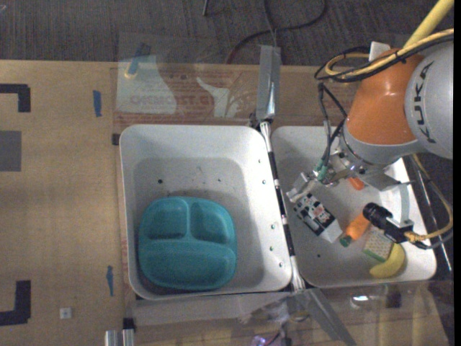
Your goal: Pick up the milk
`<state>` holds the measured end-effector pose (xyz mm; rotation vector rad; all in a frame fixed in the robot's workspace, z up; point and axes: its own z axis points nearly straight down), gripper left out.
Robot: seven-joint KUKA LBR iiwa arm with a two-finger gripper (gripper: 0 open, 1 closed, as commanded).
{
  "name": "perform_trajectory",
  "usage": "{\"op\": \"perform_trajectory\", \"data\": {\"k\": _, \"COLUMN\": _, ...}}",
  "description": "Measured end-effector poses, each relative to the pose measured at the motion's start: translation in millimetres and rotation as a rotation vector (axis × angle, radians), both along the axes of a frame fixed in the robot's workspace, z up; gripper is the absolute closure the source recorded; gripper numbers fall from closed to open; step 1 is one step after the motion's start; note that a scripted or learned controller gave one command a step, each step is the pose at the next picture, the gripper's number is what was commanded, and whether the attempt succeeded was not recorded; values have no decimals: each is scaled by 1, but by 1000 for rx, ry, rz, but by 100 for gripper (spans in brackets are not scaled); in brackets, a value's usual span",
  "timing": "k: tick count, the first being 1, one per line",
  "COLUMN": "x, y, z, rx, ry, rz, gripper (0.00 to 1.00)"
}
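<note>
orange bottle [355, 230] and banana [389, 263] lie near the milk [315, 213].

This is a robotics lab. A plywood bench [57, 193] carries two shallow white bins [194, 139], clamped together by a metal bracket [267, 85]. Beside the bins, black and blue tape marks [16, 98] dot the bench. Behind the bench, loose cables [288, 6] trail over grey carpet [108, 13].

Desk with two bins
The tan desk [65, 215] carried two white bins, left bin [137, 157] and right bin [292, 146], touching side by side.
</note>
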<state>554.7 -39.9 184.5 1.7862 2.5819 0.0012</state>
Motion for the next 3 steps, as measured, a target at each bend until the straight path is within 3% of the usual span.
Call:
{"op": "perform_trajectory", "data": {"k": 1, "x": 45, "y": -27, "z": 59, "rx": 0, "ry": -1, "rz": -179, "gripper": 0}}
{"op": "perform_trajectory", "data": {"k": 2, "x": 59, "y": -58, "z": -92, "rx": 0, "ry": -3, "rz": -225, "gripper": 0}}
{"op": "perform_trajectory", "data": {"k": 3, "x": 29, "y": -16, "z": 1, "rx": 0, "ry": 0, "rz": -273, "gripper": 0}}
